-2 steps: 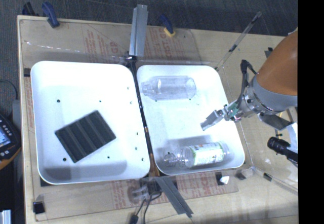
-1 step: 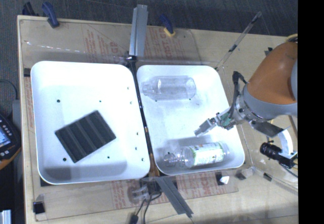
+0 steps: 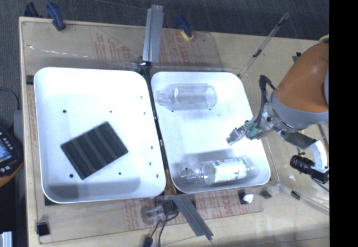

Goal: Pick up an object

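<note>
Two clear bottles lie in the right bin. The bare bottle is at the far end. The bottle with a label lies on its side at the near end. A dark ridged pad lies in the left bin. The gripper hangs over the right bin's right side, between the bottles, touching neither. I cannot tell how far open it is.

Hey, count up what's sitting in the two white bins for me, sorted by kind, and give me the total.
Clear plastic bottles: 2, both lying on their sides in the right bin, one without a label near the far wall, one with a label near the near wall.
Dark ribbed flat pads: 1, the black pad in the left bin.
Total: 3
</note>
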### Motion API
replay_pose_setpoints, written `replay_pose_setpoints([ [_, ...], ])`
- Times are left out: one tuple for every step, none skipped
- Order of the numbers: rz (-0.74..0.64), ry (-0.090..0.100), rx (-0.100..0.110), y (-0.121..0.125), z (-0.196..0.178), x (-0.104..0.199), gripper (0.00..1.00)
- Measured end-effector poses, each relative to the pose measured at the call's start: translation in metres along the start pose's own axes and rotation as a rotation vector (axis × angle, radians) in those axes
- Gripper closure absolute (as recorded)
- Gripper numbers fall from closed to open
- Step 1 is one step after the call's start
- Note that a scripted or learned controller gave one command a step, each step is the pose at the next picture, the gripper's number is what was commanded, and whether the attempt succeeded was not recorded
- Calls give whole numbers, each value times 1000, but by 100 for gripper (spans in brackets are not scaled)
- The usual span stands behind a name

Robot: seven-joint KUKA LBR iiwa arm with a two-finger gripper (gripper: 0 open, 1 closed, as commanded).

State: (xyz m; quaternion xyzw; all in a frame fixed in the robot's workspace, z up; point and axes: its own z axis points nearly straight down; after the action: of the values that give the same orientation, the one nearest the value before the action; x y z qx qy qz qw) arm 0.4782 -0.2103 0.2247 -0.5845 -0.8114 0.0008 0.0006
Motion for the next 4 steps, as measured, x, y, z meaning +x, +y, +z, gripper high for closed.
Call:
replay_pose_setpoints([
  [0,0,0,0,0,0,0],
  [0,0,0,0,0,0,0],
  [-135,-1,-5,8,133,19,0],
  [95,-12,-1,26,132,84,0],
])
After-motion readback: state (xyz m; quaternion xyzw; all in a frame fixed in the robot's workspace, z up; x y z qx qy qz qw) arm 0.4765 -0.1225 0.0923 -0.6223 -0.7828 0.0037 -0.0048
